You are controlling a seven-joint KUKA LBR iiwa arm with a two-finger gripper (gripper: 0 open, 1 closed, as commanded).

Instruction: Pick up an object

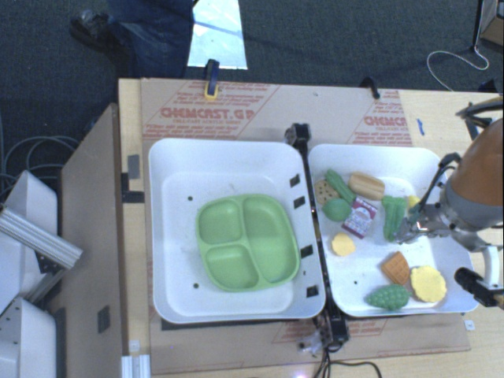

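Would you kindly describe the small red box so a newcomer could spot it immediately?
Look in the right-hand white bin, among the toy food in its upper half. The small red-and-white box lies between a round green toy and a long green vegetable; it alone is printed and flat-sided.

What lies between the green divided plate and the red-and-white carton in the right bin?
In the camera view, between the green plate and the carton: the bins' adjoining walls, then a round green toy and a small yellow disc.
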